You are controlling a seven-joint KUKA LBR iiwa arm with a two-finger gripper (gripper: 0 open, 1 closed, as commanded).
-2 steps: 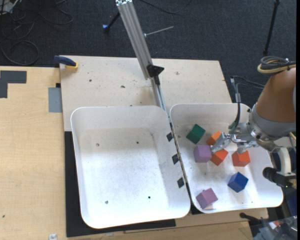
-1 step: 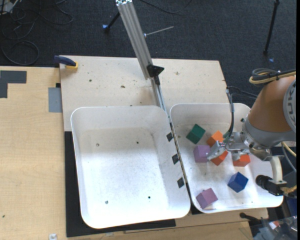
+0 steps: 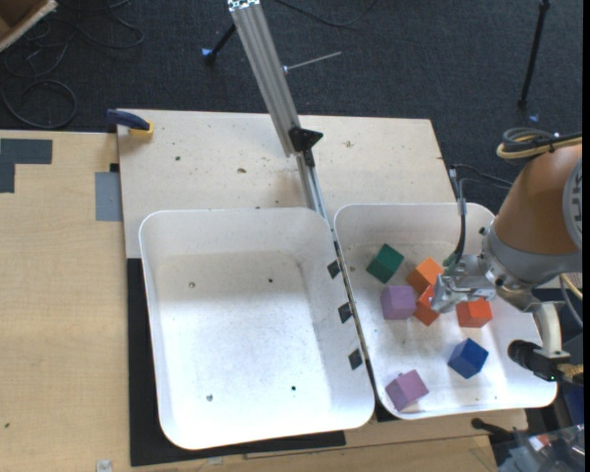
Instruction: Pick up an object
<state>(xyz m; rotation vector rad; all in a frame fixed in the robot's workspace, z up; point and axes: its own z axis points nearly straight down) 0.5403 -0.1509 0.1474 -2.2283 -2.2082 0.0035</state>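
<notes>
jaws (image 3: pixel 442 291) low in right bin (image 3: pixel 428 409) | grip state cannot tell | over red block (image 3: pixel 428 310) beside purple block (image 3: pixel 397 302)

An aluminium rail (image 3: pixel 275 77) slants over the bench (image 3: pixel 49 293) beside a cardboard box (image 3: pixel 10 8).

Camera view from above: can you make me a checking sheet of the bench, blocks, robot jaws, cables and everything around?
Surface: pale bench bearing the left bin and the right bin.
Job's things: green block, two purple blocks, orange block, two red blocks, blue block, all in the right bin.
Clutter: nothing seen.
Gripper: low among the blocks; jaws unclear.
Cables: black loops on the floor.
Surroundings: dark carpet, slanted metal pole.
</notes>
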